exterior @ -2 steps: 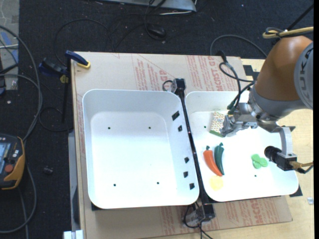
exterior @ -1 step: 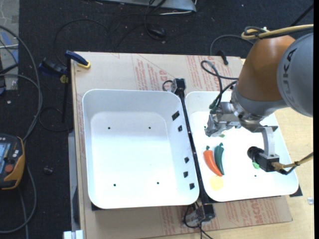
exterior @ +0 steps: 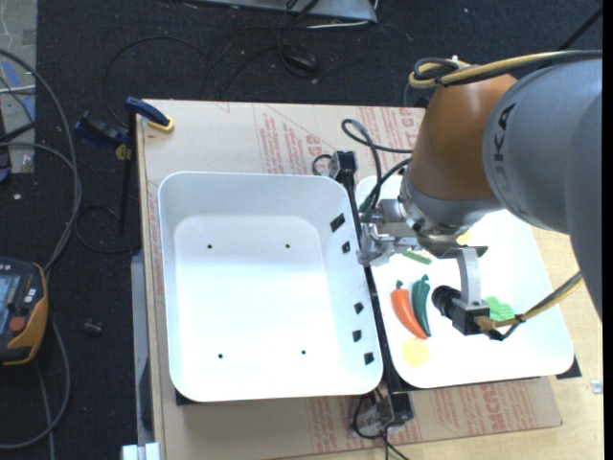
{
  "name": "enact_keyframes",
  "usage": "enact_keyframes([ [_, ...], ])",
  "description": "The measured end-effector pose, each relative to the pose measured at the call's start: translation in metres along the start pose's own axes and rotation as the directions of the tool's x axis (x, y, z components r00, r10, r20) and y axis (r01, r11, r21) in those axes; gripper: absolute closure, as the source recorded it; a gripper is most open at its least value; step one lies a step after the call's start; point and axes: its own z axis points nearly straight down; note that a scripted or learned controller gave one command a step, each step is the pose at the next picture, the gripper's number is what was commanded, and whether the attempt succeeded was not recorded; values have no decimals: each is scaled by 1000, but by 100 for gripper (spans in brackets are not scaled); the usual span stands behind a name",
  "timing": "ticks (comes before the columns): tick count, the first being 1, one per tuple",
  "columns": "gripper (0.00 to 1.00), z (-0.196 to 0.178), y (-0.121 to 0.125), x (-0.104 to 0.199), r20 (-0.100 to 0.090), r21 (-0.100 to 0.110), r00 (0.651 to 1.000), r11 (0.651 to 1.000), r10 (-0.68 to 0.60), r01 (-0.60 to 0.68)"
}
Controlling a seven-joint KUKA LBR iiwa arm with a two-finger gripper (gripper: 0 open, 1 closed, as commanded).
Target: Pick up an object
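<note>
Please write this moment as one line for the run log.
arm: above right bin | right bin: orange piece, dark green piece, yellow piece, bright green piece | grasp: cannot tell

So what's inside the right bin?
An orange piece, a dark green piece, a yellow piece and a bright green piece. The arm covers the far part of the bin, hiding anything there.
</note>
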Motion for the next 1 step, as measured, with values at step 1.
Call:
enact_keyframes([
  [1, 100, -8, 12, 52, 0, -1, 1000, 1000, 0, 0],
])
